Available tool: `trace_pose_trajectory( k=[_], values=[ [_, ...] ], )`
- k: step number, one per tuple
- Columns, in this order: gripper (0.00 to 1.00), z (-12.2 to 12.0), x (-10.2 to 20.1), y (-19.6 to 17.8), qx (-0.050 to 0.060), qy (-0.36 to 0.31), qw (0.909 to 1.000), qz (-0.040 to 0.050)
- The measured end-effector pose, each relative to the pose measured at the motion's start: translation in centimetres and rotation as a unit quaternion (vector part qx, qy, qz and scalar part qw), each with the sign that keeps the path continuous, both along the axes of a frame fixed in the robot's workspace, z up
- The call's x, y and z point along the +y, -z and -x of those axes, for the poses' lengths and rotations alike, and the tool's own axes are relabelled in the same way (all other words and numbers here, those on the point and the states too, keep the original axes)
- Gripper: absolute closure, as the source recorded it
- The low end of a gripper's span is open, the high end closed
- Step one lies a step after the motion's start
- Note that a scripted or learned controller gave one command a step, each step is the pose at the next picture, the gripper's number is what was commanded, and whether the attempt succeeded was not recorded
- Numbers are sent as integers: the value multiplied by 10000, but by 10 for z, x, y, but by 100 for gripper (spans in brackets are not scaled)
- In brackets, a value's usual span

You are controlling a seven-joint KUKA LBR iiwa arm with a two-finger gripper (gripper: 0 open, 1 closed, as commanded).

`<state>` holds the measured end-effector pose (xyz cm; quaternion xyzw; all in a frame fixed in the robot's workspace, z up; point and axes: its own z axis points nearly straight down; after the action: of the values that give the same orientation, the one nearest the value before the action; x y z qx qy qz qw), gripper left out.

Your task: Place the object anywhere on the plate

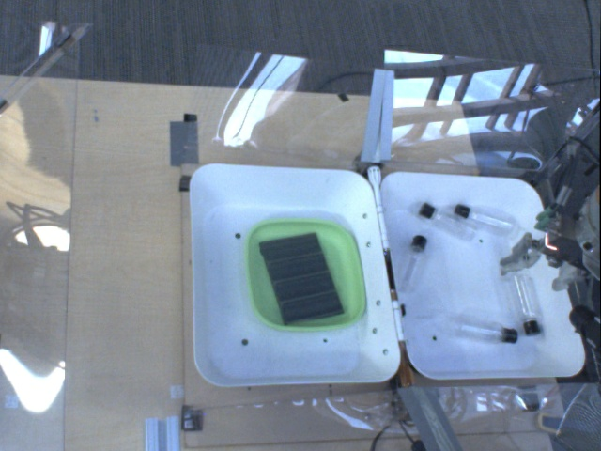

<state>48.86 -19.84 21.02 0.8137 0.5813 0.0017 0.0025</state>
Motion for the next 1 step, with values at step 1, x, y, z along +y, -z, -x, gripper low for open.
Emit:
trace_pose_trajectory(
  k=[1],
  values=[
    [0, 0, 2, -19, -5, 35, 10000, 2]
  ],
)
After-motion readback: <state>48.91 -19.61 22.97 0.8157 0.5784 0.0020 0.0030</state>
